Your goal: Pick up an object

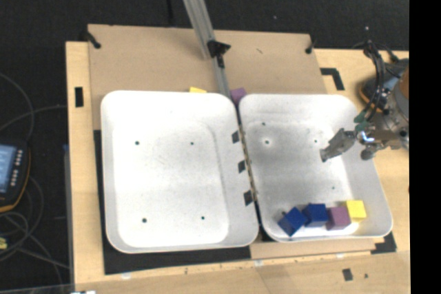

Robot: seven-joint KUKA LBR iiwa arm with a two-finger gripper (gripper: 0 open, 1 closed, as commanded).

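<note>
Blocks in the right bin: four, bunched in a row along the near wall. From left they run dark blue block (292, 220), blue block (316, 214), purple block (338, 217), yellow block (355, 209), each touching or just beside the next.
Row's long axis: left to right along the near wall, rising slightly toward the yellow end.
How the blocks sit: the dark blue block is turned at an angle, a corner toward the near wall; the other three sit roughly square to it.
Bins: two, both white and shallow. The left bin (120, 231) and the right bin (275, 110) stand side by side, edges touching down the middle.
Blocks outside the bins: two, at the far edges. A small yellow block (198, 89) sits behind the left bin, and a small purple block (238, 94) sits near the seam between the bins.
Gripper (337, 144): over the right half of the right bin, well apart from the row of blocks, reaching in from the right.
Fingers: cannot tell whether spread or closed; nothing visible between them.
Bench (275, 51): tan board under both bins.
Pole (193, 0): one grey metal strut slanting down to the seam.
</note>
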